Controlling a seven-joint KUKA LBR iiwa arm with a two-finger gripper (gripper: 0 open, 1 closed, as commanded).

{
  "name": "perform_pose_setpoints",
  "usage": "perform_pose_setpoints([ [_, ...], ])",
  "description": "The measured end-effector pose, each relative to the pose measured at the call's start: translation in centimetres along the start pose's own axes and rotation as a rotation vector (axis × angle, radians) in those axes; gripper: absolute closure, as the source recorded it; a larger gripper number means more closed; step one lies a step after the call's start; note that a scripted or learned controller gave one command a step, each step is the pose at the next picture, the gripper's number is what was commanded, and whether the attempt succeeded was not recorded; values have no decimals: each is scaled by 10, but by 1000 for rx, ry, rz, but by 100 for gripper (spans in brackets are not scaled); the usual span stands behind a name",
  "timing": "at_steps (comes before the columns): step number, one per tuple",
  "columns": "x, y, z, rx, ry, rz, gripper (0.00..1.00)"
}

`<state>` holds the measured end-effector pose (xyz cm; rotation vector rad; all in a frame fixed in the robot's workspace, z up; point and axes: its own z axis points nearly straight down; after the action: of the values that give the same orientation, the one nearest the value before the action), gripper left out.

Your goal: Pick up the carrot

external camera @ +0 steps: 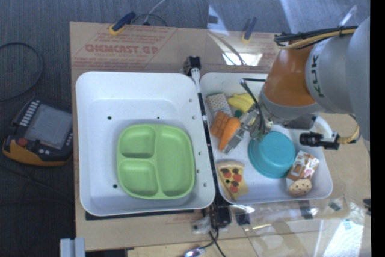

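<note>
The carrot [224,128] lies in the right bin [322,192], close to the wall that this bin shares with the left bin [96,93]. It is orange and lies at a slant. The gripper [242,129] is low in the right bin, just beside the carrot on the side away from the shared wall, and its metal tip seems to touch the carrot's lower end. Whether the jaws are released or clenched cannot be told, because the parts are small and partly covered by the arm [301,78]; the carrot is not seen between them.

Behind the carrot, toward the far wall of the right bin, there is a grey ridged piece [218,103], and next to it a yellow item [242,102]. On the other side of the gripper from the carrot sits a teal bowl [272,154]. In front of the carrot, near the front wall, lies a toy pizza slice [231,178]. Past the bowl, a small packet [302,167] and a cookie [299,187] rest in the far front corner.

In the left bin, across the shared wall from the carrot, sits a green divided plate [155,161].
</note>
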<state>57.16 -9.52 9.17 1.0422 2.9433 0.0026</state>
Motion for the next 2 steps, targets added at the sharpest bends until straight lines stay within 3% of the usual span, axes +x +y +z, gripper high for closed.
perform_pose_setpoints([
  [1, -2, 1, -12, -2, -5, -2, 100],
  [2, -1, 1, -11, 0, -4, -1, 0],
])
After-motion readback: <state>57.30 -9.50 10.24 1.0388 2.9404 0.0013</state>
